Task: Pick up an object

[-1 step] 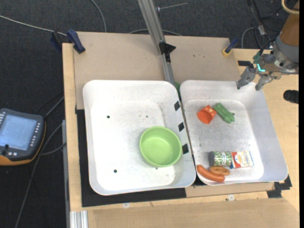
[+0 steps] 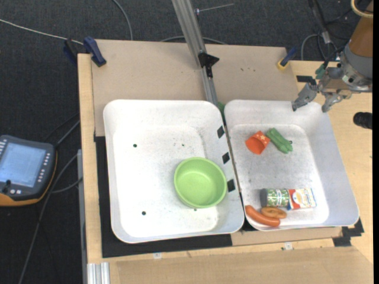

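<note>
1. Two-finger grey gripper [image 2: 315, 101]: fingers spread apart, grasping nothing, above far right corner of right shallow white bin [image 2: 331, 158].
2. In that bin: small red cup [image 2: 257, 143] touching green pickle-shaped toy [image 2: 279, 141]; near edge, small carton [image 2: 288, 198] beside orange hot-dog toy [image 2: 263, 215].
3. Round lime-green plastic bowl [image 2: 200, 183] in left white bin [image 2: 127, 158].

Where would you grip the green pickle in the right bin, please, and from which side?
Probably across the middle of the pickle, coming straight down from above. It lies flat, long and narrow, slanting from upper left to lower right, so the fingers should close across its short width. The orange cup sits close on its left, so keep the gripper toward the right-hand half.
</note>
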Robot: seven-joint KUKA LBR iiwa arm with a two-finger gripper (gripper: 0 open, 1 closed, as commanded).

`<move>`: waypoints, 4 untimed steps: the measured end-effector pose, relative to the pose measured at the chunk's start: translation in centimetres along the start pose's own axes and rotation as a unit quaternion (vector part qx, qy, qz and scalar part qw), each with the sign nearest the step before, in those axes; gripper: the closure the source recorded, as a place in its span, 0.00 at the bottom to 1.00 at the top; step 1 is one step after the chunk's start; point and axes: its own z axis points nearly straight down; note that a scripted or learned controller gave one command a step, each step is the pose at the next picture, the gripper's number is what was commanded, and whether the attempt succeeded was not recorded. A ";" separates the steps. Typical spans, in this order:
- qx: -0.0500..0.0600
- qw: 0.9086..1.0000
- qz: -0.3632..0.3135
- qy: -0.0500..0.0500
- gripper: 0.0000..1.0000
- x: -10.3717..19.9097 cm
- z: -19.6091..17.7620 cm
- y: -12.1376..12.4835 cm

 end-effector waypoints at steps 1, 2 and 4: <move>0.002 1.000 0.000 0.000 0.00 -0.1 6.2 0.1; 0.001 1.000 0.000 0.000 0.00 -0.1 11.2 0.1; -0.002 1.000 0.000 -0.001 1.00 0.2 5.2 -0.4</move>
